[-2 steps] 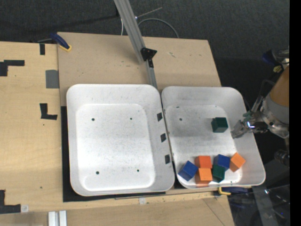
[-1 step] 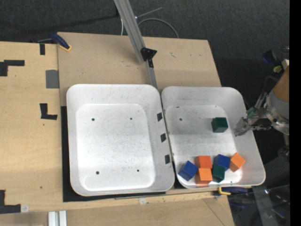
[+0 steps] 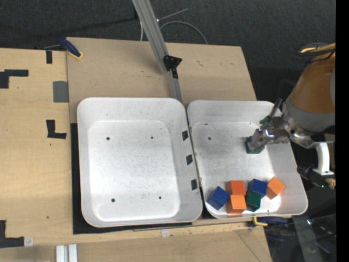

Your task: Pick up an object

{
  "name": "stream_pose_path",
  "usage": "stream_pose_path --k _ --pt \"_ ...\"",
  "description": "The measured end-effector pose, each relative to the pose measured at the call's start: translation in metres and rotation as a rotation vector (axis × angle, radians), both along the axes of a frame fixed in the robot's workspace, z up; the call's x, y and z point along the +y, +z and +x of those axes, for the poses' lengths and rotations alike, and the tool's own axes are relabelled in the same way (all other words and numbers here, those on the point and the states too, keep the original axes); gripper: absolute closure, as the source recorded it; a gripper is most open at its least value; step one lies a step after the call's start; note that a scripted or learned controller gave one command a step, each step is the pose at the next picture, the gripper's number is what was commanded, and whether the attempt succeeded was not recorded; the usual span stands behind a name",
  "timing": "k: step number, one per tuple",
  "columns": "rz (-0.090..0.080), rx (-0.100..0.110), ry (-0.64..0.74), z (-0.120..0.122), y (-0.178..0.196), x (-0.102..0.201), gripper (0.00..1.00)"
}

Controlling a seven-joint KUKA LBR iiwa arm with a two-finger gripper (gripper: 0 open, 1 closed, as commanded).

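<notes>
My gripper [image 3: 254, 145] hangs over the right bin [image 3: 229, 113], near its right side, with the arm reaching in from the right. Its dark tip points down toward the bin floor, well above the blocks. Along the bin's front edge lies a cluster of small blocks: a blue block [image 3: 218, 197], an orange block [image 3: 236, 187] with another orange block [image 3: 237, 202] in front of it, a second blue block [image 3: 257, 186], a green block [image 3: 253, 200] and an orange block [image 3: 275, 186] at the far right. I see nothing between the gripper and the blocks.
The left bin [image 3: 131, 111] stands beside the right one, their rims touching in the middle. A slanted metal pole [image 3: 154, 29] rises behind the bins. The wooden bench [image 3: 32, 119] stretches to the left with black tape marks.
</notes>
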State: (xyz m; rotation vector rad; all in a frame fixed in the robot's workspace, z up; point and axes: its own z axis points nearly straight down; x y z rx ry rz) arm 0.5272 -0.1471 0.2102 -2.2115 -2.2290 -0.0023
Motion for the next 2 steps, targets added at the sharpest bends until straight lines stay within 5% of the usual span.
stream_pose_path --k 2 --pt "0.000 0.000 0.000 0.020 0.007 0.106 1.00"
